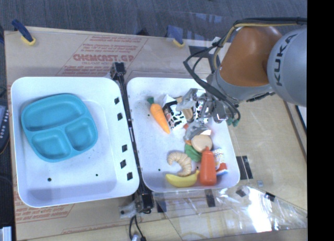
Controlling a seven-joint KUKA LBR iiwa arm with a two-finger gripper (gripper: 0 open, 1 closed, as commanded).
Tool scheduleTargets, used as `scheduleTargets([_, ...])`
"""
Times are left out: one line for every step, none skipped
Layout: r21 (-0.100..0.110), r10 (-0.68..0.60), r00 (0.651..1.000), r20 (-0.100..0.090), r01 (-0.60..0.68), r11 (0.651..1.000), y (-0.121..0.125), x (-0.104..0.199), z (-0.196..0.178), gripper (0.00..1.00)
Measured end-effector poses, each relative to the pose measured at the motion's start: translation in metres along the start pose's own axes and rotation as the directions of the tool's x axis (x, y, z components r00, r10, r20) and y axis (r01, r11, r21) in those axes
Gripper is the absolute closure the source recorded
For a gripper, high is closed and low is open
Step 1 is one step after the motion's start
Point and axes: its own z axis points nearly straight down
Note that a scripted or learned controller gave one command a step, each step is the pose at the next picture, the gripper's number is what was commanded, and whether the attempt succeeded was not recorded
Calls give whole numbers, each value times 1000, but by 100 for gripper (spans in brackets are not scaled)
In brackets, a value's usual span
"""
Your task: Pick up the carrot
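The orange carrot (158, 116) with a green top lies in the right bin (142, 146), toward its upper left, slanting down to the right. Its lower end touches a black-and-white carton (174, 113). My gripper (200, 113) hovers over the bin's upper right part, to the right of the carrot and apart from it, with the carton between them. I see nothing held in it.
A blue divided plate (57, 126) sits in the left bin (68, 182). Lower in the right bin lie a croissant (180, 160), a banana (181, 179), a red bottle (207, 167), a green piece (192, 152) and a beige round item (201, 142). The arm's orange band (249, 55) overhangs the bin's upper right corner.
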Motion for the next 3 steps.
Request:
scheduleTargets([-5, -119, 993, 0, 119, 993, 66, 2, 109, 0])
scheduleTargets([-2, -126, 992, 4, 126, 992, 66, 0, 98, 100])
scheduleTargets([-4, 198, 980, 6, -198, 980, 128, 24, 6, 100])
